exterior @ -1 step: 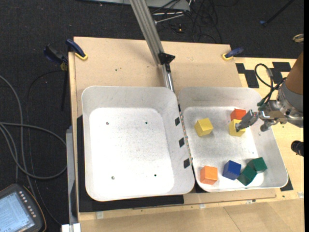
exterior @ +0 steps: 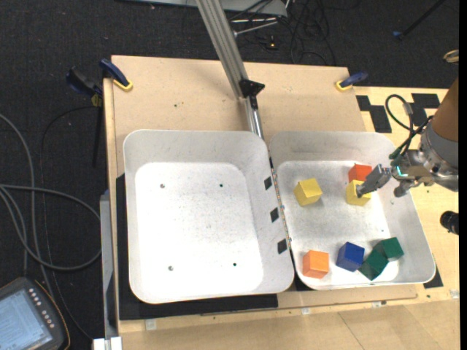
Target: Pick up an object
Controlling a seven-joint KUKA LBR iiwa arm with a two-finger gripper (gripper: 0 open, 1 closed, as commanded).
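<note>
Yellow block (exterior: 357, 194) sits in the right bin (exterior: 416, 217), unlifted; the jaws (exterior: 387, 180) hover beside it, parted, holding nothing. Grasp and lift remain.

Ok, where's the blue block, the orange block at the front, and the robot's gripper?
blue block (exterior: 351, 256): camera view, on its top face.
orange block (exterior: 316, 262): camera view, on its top face.
gripper (exterior: 385, 182): camera view, midway between its fingertips, over the right bin.

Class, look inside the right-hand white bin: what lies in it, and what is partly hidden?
The right bin holds two yellow blocks, two orange blocks, a blue block and two green blocks. The gripper partly covers one yellow block.
</note>
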